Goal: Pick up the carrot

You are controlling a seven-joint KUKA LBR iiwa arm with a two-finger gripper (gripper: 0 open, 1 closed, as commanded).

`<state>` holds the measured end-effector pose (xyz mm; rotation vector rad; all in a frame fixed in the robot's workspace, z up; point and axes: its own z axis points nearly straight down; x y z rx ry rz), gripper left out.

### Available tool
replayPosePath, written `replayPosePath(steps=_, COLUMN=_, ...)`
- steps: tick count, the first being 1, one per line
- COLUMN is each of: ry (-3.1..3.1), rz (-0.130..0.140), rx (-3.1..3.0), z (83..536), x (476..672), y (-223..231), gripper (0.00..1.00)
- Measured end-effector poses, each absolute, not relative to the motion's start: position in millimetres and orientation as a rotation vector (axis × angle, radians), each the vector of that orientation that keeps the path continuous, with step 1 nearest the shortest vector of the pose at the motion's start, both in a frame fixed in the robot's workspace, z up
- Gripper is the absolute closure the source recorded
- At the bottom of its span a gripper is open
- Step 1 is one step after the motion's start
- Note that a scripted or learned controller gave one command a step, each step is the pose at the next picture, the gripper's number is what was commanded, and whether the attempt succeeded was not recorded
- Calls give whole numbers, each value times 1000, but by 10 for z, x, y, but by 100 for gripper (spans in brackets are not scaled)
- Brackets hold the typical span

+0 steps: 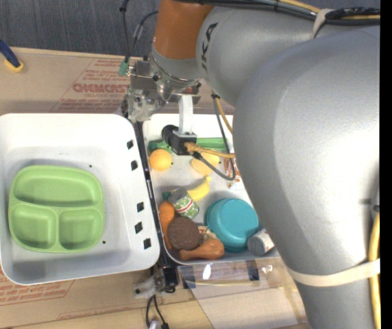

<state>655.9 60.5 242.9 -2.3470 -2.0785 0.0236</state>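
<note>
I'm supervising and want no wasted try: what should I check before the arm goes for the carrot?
1. Orange tapered carrot visible in right white bin: ok.
2. Carrot free of neighbours: not ok; brown round disc and small green-labelled can crowd it.
3. Gripper over carrot: not ok; it sits at the bin's far end.
4. Gripper empty: cannot tell.
</note>
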Motion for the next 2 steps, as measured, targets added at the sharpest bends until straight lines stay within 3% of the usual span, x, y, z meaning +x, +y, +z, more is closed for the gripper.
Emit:
replayPosePath(steps=1, ry=-1578, rz=13, rx=-2714, z=2794, x=6559, y=885, gripper=100)
replayPosePath(steps=2, ry=-1854, rz=24, rx=-2526, z=2040, x=5927, y=1536, gripper=100)
